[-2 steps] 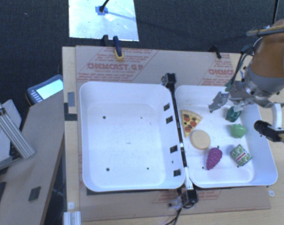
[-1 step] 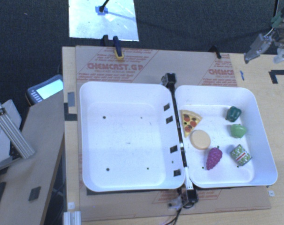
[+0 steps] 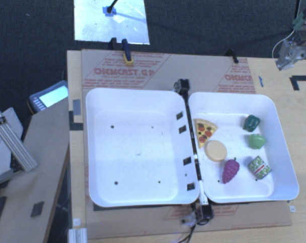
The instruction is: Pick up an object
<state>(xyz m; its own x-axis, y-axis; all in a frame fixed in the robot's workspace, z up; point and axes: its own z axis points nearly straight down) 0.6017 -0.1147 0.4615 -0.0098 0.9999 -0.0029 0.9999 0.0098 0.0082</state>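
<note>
1. i take the right bin (image 3: pixel 281 135) as my landmark; it sits flush against the left bin (image 3: pixel 137 146) along a shared middle edge fitted with small dark clips.
2. pizza slice (image 3: pixel 205 130): lying flat in the right bin's upper left part, close to the shared edge.
3. tan round disc (image 3: pixel 216 150): just below the pizza slice, near the bin's left wall.
4. purple grape bunch (image 3: pixel 230 170): just below and right of the disc, nearly touching it, toward the bin's lower edge.
5. dark green pepper (image 3: pixel 252 122): upper right part of the bin.
6. light green object (image 3: pixel 257 141): just below the dark green pepper, near the right wall.
7. small can (image 3: pixel 259 167) with a green and red label: tilted, lower right part of the bin, well apart from the grapes.
8. gripper (image 3: pixel 290 56): i see it as a pale metallic shape beyond the right bin's upper right corner, over the bench (image 3: pixel 274 75), well apart from every item; i cannot tell how its claw stands, and i see nothing in it.
9. left bin: plain white floor with a few dark dots.
</note>
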